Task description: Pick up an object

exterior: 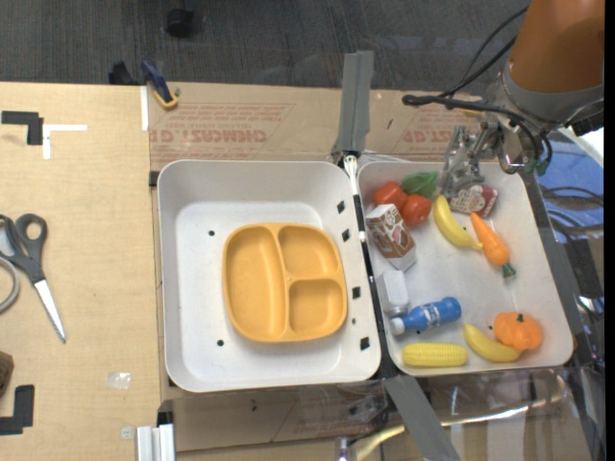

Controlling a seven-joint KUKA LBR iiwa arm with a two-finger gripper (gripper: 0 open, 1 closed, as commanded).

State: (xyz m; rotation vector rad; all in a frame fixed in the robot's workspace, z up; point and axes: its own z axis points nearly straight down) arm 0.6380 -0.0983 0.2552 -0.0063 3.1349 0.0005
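Banana [454, 226] yellow, curved, lying slantwise in right bin [538, 286], touching carrot [491, 241].

Arm [562, 36] cut off by top and right edges (just the orange band and a bit of grey below it visible). Gripper [464, 173] is a small metallic tangle over the right bin [538, 257]; can't tell finger state. It covers part of a red-and-white packet [478, 200], label too small to read. Green thing [420, 182] half hidden behind the tomatoes [404, 203], unclear what it is. Carton [389, 230] print illegible. Scissors [29, 262] clipped by left edge. Dark object [5, 371] at lower left also clipped, unidentifiable.
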